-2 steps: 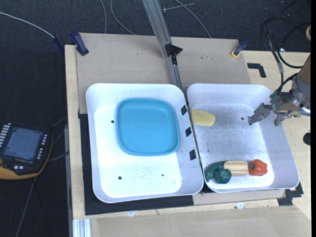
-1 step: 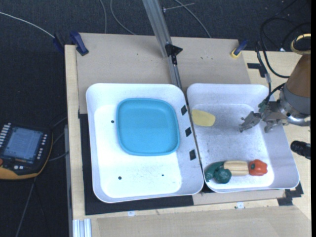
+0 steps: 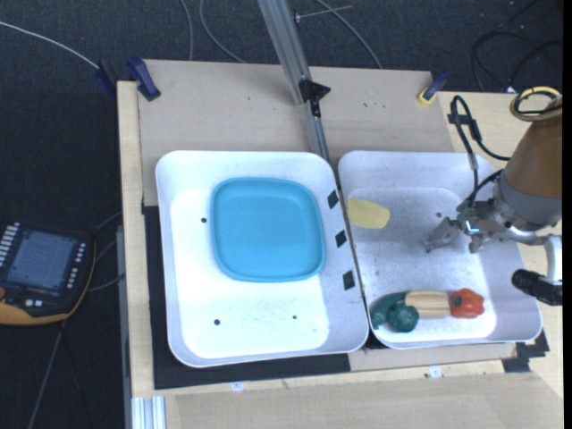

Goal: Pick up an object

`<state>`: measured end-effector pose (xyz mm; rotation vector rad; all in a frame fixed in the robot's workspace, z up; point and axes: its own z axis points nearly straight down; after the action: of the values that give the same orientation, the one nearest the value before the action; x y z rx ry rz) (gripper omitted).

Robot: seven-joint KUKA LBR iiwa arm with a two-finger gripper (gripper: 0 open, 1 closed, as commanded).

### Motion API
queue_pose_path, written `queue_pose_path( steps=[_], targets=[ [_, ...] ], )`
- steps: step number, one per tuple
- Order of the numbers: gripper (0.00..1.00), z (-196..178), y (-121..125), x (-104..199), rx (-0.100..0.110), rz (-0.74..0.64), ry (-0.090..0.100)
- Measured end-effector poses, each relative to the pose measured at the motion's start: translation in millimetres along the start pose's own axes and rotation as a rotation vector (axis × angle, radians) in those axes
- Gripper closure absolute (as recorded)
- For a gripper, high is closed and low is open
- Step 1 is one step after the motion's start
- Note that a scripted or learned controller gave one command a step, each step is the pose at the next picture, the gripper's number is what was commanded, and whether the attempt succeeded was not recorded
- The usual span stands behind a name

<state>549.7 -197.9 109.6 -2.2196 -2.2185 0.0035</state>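
The grey arm with its orange band reaches in from the right and hangs its two-finger gripper (image 3: 456, 235) low over the right shallow white bin (image 3: 402, 172), fingers spread apart with nothing between them. A pale yellow, flattish chip-like piece (image 3: 368, 213) lies near that bin's left wall, and along its near edge a dark green rounded toy (image 3: 395, 314), a tan bun-shaped block (image 3: 428, 304) and a red tomato-like toy (image 3: 466, 303) sit in a row, touching one another. The left white bin (image 3: 179, 239) holds a light blue square plastic plate (image 3: 268, 229).
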Motion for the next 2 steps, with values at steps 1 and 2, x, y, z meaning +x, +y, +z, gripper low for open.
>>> queue_pose_path(
  steps=[1, 2],
  targets=[
    [0.0, 14.6, -0.1, 0.2, -0.003, -0.001, -0.001],
    [1.0, 3.2, 0.5, 0.2, -0.006, -0.001, -0.001]
  ],
)
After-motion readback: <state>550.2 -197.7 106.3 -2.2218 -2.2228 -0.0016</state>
